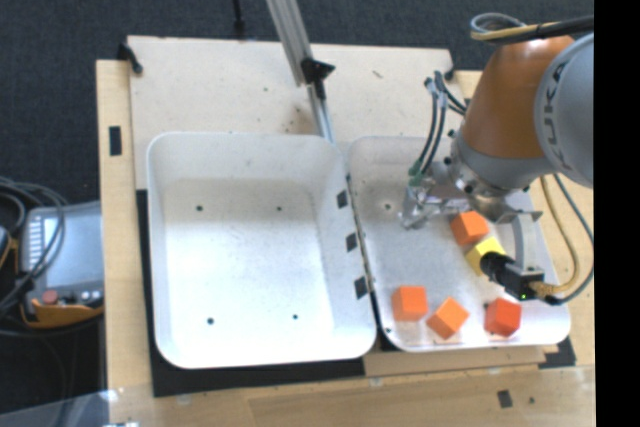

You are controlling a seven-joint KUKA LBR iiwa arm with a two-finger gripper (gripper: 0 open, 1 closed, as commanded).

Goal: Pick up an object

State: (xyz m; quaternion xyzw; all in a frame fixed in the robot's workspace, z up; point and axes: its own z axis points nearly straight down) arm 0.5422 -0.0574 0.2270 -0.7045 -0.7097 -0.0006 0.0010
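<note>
My gripper [421, 205] hangs over the upper middle of the right bin [385, 170], under the orange-banded wrist. Just to its right lie an orange block [467, 227] and a yellow block [484, 249], touching each other. Along the bin's front edge sit an orange cube [409, 302], a second orange cube [449, 317] turned at an angle, and a red-orange cube [503, 317]. The arm hides the right bin's far right part. Nothing shows in the gripper.
The left bin [250, 245] stands beside the right one, sharing a raised divider wall [352, 235]. A slanted metal pole [290, 25] rises from the back of the bench. A black cable fitting [505, 273] with a green light hangs by the yellow block.
</note>
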